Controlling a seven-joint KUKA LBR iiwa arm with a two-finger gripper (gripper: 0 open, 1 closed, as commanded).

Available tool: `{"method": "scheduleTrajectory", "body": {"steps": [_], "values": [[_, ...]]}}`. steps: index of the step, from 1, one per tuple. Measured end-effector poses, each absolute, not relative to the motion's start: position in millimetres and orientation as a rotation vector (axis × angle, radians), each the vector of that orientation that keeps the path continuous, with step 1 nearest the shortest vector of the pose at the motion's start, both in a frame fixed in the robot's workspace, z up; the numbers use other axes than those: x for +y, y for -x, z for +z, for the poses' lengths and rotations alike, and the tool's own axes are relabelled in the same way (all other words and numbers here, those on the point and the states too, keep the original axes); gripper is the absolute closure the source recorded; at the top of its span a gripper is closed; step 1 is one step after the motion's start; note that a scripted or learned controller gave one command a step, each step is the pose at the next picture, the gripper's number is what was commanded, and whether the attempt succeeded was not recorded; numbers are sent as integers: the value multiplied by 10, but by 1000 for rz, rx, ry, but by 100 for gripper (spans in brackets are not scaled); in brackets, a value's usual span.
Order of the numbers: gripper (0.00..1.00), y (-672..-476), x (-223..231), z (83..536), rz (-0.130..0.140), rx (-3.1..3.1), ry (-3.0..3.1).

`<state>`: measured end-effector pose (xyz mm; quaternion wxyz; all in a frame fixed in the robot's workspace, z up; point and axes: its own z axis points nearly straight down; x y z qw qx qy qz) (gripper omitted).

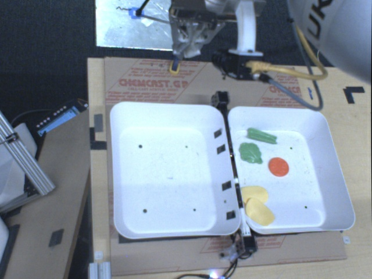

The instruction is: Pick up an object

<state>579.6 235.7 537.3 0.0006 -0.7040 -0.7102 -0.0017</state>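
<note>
Pincer [186, 50]: hangs high past the far rims of the bins, well apart from every toy, holding nothing. Too small and dark to tell if apart or together. Probably parked up there to leave room for a look down.

Four toys to pick from, all in the right bin [334, 173]: long green piece [261, 136], leafy green piece [250, 152], orange disc [278, 167], yellow lump [256, 205]. Lie flat and spread out, so easy to reach one alone.

Beside it, the left bin [119, 173]. Arm [334, 16] cut off at the top right corner.

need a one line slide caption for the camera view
KUKA arm's gripper hangs above the bench behind two white bins; the right bin holds green, orange and yellow pieces.
</note>
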Motion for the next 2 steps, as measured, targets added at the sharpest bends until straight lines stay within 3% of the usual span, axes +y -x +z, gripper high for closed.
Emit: {"method": "scheduleTrajectory", "body": {"steps": [1,2], "values": [[100,-6426,2336,5350,-6,-2223,2224],[100,-6694,2336,5348,-3,-2223,2224]]}}
